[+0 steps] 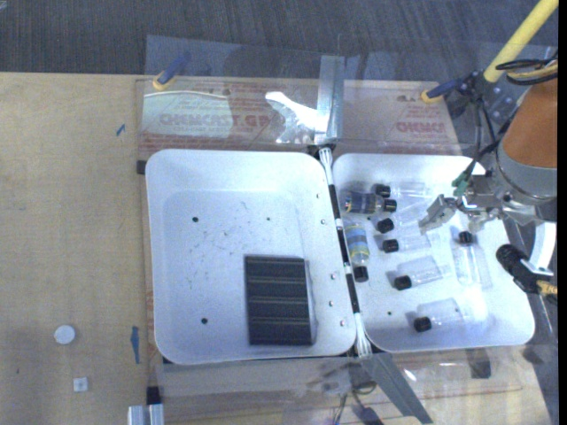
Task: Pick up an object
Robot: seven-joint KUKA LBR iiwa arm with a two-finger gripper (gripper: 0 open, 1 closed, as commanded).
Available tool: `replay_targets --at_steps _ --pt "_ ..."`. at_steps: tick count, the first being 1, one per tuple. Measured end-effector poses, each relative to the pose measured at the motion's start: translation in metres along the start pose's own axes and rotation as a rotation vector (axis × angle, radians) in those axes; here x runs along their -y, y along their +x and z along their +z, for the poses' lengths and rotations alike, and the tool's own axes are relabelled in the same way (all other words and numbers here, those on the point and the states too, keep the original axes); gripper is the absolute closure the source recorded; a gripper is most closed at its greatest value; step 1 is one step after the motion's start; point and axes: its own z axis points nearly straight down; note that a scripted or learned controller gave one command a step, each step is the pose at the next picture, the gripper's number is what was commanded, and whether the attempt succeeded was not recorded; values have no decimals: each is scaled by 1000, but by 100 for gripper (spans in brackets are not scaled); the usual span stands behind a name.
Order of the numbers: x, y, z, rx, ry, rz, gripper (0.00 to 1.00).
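Camera view places the gripper [447,209] above the right bin [523,326], among clear bottles [425,273] with black caps, none visibly lifted or held; finger state cannot be determined, so the pick remains outstanding.

One fixed camera looks down at a slant on the table [71,237] and both bins [168,237], from moderately far.
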Motion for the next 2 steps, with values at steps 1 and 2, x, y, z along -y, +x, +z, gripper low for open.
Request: replay_targets --at_steps 1,2 --pt "14 -54 18 -1 0 -93 0" --pt "-12 -58 100 0 -2 -157 0"
